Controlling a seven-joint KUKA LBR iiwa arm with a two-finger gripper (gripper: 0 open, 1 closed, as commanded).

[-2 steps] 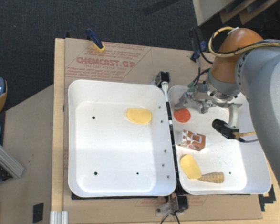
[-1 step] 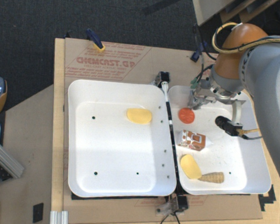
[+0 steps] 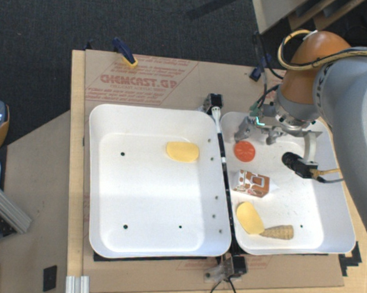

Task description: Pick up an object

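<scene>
My gripper (image 3: 257, 135) hangs over the far left part of the right bin (image 3: 328, 228), its two fingers spread apart and nothing between them. A red round object (image 3: 244, 151) lies just in front of the left finger (image 3: 242, 133), not gripped. Nearer the front of this bin lie a brown and white patterned packet (image 3: 252, 183), a yellow rounded piece (image 3: 249, 217) and a tan cone-shaped object (image 3: 279, 231). A yellow oval object (image 3: 182, 151) sits in the left bin (image 3: 105, 187), toward its back.
The two bins meet along a ridge (image 3: 222, 177) just left of the gripper. A cardboard sheet (image 3: 138, 80) lies under both bins, with a blue and yellow clamp (image 3: 125, 52) at its back edge. The arm's grey body (image 3: 355, 105) covers the right bin's back right.
</scene>
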